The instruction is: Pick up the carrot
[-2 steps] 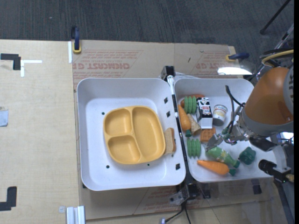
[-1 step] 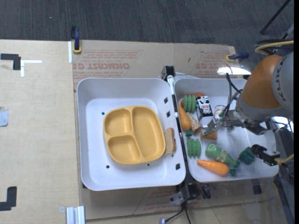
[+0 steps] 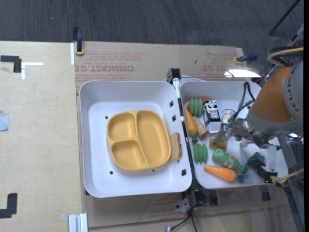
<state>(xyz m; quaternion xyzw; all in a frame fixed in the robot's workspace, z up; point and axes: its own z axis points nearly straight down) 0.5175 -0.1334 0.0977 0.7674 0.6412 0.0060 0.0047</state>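
- Claw (image 3: 227,131), a metal two-finger unit at the end of the grey arm (image 3: 277,105) with its orange band, sits low inside the right-hand shallow white bin (image 3: 219,180), near the bin's middle.
- Whether the claw is open or closed cannot be told; clutter and the wrist body hide its tip.
- A small orange-brown piece (image 3: 219,143) lies just under the claw; contact cannot be judged.
- Orange plastic carrot with a green stub (image 3: 222,173) lies on its side near the front wall of the right-hand bin, on the viewer's side of the claw and apart from it. Its pointed end faces the left-hand bin.
- Green bottle-shaped toy (image 3: 227,159) lies just beside the carrot, between it and the claw.
- Green ridged toy (image 3: 200,152) lies near the right-hand bin's left wall; a second green ridged toy (image 3: 195,107) lies towards that bin's far wall.
- Second, longer orange toy (image 3: 190,121) lies along the right-hand bin's left wall, between the two green ridged pieces.
- Small black-and-white carton (image 3: 211,111) stands beyond the claw, near the far green ridged toy.
- Left-hand shallow white bin (image 3: 91,144) touches the right-hand bin; it holds a yellow three-compartment plate (image 3: 137,140) with a tan bread slice (image 3: 175,145) against the plate's right edge.
- Both bins rest on brown cardboard (image 3: 125,64) on the light wooden tabletop (image 3: 36,144).
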